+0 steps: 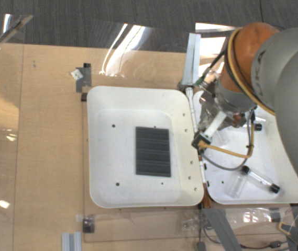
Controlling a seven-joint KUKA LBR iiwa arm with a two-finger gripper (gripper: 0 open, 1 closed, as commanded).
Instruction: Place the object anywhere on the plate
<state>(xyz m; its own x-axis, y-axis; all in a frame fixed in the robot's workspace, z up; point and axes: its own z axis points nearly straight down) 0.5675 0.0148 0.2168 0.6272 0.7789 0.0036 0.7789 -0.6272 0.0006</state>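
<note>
A dark grey ribbed rectangular plate (pixel 152 150) lies flat in the middle of the left white bin (pixel 101 114). My gripper (pixel 231 120) hangs under the grey wrist over the upper left part of the right bin (pixel 290 192), close to the wall between the two bins. A clear tube with black ends (pixel 258 180) lies on the right bin's floor, below and to the right of the gripper. Beside it, to the left, rests a small clear plastic piece (pixel 234 187). The wrist hides whatever is directly under the gripper.
The arm's large grey body and orange band (pixel 253 41) cover the right bin's upper and right side. A metal post (pixel 191 59) stands at the bins' shared back corner. Small clamps (pixel 84 78) sit on the wooden bench around the left bin.
</note>
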